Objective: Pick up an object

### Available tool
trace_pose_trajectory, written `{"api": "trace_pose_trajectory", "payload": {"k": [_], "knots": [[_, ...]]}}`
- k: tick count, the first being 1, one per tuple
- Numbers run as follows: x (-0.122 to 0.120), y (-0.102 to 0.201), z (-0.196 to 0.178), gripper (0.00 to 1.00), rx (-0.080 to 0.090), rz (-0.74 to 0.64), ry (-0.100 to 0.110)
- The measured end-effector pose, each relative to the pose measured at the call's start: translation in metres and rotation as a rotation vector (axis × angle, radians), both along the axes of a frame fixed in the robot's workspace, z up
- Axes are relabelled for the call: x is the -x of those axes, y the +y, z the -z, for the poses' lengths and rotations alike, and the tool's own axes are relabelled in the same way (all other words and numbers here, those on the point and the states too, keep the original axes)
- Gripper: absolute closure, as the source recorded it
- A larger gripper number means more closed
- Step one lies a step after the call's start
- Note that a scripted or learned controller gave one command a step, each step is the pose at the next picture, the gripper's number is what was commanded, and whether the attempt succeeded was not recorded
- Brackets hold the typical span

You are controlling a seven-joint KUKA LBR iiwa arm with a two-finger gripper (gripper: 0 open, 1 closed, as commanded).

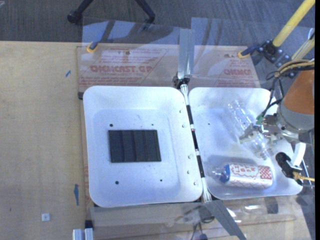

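Observation:
The right bin [215, 96] holds a white tube with a red pattern and a blue cap [246, 174], lying on its side near the front wall. A clear plastic object [239, 113] lies in the middle of that bin, and another clear piece [260, 146] sits just below my gripper. My gripper [254, 134] is low over the right side of this bin, among the clear plastic pieces, under the orange band [301, 93] of the arm. The clear plastic blurs its tip. A black ribbed rectangular pad [134, 145] lies flat in the middle of the left bin [95, 104].
A narrow divider [193, 134] separates the two bins. Clear panels with red lettering [120, 68] stand behind them. A yellow pole [295, 18] and cables [287, 69] sit at the back right. The wooden bench [35, 134] extends to the left.

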State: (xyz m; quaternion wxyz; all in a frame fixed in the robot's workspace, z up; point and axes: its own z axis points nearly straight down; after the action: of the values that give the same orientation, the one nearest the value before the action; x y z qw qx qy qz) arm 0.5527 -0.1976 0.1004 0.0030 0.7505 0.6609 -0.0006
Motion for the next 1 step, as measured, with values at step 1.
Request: {"api": "trace_pose_trajectory", "payload": {"k": [1], "knots": [[0.0092, -0.0104, 0.0063, 0.0, 0.005, -0.358, -0.015]]}}
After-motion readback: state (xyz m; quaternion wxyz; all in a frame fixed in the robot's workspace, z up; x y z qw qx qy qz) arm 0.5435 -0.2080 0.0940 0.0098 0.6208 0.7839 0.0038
